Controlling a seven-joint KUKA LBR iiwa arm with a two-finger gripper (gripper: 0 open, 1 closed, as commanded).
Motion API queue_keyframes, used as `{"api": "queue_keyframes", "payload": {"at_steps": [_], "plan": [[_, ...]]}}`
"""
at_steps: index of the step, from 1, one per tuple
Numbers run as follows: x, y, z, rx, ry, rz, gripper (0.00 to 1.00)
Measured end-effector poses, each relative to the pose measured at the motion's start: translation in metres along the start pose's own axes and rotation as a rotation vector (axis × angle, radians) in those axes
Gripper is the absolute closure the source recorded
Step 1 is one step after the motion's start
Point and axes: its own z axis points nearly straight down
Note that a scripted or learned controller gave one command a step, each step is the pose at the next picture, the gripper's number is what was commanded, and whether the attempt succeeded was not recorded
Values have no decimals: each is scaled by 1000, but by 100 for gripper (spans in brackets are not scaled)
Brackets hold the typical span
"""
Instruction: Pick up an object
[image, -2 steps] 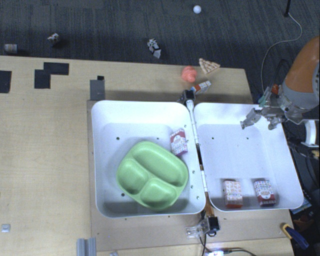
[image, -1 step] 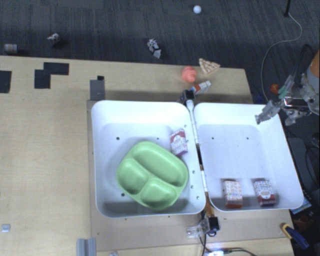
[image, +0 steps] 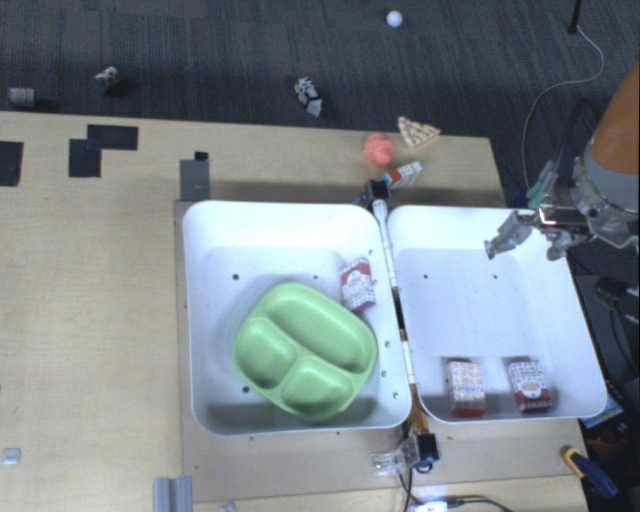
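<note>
The left bin (image: 215, 300) holds a green divided plate (image: 305, 347) and a small red-and-white packet (image: 356, 283) against its right wall. In the right bin (image: 500, 320), two similar red-and-white packets (image: 465, 386) (image: 528, 385) lie side by side near the front edge. My gripper (image: 527, 246) hangs over the back right corner of the right bin, open, with nothing between its fingers. It is well away from the packets.
Beyond the bins lie a pink ball (image: 378, 148), a tan wedge (image: 418, 131) and a small tube (image: 403, 176). Black patches (image: 100, 148) mark the bench at the back left. Cables (image: 420, 455) sit at the front between the bins.
</note>
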Motion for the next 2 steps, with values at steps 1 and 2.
{"api": "queue_keyframes", "payload": {"at_steps": [1, 2], "plan": [[28, -17, -15, -1, 0, 0, 0], [56, -76, 4, 1, 0, 0, 0]]}}
